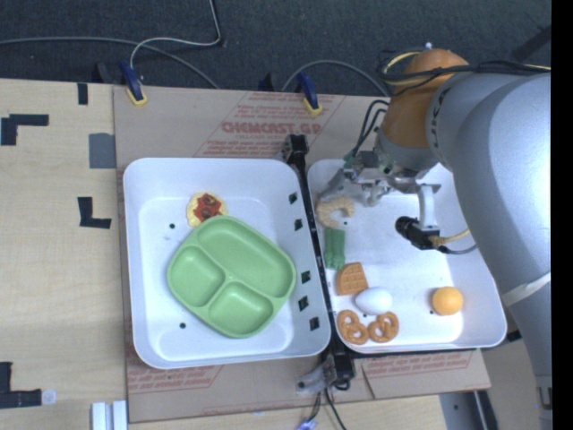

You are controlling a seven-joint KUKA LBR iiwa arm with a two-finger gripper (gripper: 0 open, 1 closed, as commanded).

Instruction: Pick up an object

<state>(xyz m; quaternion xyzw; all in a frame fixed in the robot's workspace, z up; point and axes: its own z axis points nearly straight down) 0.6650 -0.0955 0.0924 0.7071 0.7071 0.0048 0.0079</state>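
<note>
We were looking at a robotics lab. A grey industrial arm (501, 168) with an orange band reached over a plywood worktop (54, 240) marked with black tape. A cardboard sheet (251, 128) was clamped to it with blue clips (134, 86), two white bins (143, 267) sat on top, and loose cables (179, 38) ran across dark carpet (295, 16) behind.

Single fixed overhead camera, angled down on counter (54, 240); both white bins (148, 186) framed; arm (501, 168) enters right.
</note>
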